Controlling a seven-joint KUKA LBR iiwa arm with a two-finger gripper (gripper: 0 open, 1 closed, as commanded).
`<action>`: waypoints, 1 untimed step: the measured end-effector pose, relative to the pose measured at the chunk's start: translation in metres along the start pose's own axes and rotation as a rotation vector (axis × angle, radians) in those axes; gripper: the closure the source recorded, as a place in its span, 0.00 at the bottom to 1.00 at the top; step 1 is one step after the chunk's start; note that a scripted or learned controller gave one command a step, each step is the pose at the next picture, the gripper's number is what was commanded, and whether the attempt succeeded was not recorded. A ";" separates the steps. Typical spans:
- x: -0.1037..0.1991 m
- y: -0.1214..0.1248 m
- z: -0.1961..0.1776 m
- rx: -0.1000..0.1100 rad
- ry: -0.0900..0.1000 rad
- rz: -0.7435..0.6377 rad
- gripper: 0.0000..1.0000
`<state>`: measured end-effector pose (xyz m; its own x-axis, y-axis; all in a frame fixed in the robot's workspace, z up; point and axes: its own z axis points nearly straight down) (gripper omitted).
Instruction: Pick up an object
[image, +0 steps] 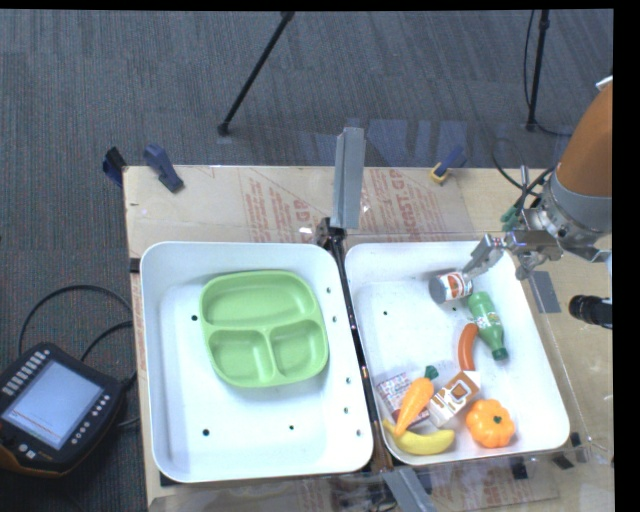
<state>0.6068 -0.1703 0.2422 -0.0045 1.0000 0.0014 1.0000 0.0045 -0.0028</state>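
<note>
Resting on grey carpet (120, 80), cardboard-topped bench (260, 200), pincer (478, 262) grip unclear

Lying left of the bench on grey carpet (120, 90): black corded handheld pendant with pale screen (52, 406). Behind, thin black tripod legs (258, 70).

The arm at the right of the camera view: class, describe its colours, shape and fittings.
The arm is rounded, with an orange band above a grey wrist section. Dark cables and a small green part sit beside the wrist. The gripper is grey metal with slim fingers.
</note>
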 end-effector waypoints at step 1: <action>-0.025 0.038 0.093 0.000 0.000 -0.076 0.00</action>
<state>0.6444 -0.1953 0.1493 -0.0807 0.9967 0.0011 0.9967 0.0807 -0.0028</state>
